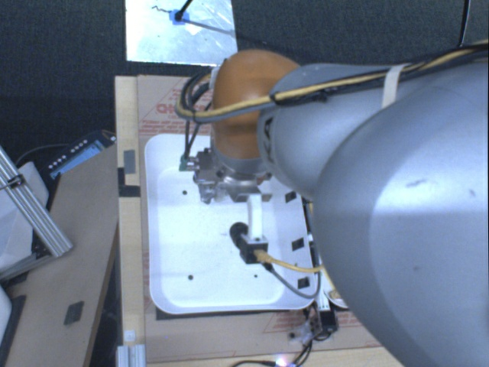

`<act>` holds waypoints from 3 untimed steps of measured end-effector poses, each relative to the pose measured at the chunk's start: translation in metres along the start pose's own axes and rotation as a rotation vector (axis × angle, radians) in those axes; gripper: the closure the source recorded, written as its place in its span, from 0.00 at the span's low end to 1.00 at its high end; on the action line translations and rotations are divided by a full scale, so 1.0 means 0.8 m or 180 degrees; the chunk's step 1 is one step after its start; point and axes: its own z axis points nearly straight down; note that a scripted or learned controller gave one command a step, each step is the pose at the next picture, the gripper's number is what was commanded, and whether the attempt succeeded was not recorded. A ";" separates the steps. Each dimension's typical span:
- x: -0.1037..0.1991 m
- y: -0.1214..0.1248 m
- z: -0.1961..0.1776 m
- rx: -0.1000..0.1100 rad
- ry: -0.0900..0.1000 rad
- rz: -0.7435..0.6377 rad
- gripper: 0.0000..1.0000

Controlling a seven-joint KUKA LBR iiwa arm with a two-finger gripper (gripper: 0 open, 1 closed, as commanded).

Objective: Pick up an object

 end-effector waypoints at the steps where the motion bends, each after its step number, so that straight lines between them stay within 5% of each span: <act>1: 0.004 0.014 -0.056 0.0006 -0.0005 0.0006 1.00; 2: 0.025 -0.013 0.041 0.0046 -0.0017 0.0003 1.00; 3: 0.025 -0.009 0.021 0.0023 -0.0008 -0.0004 1.00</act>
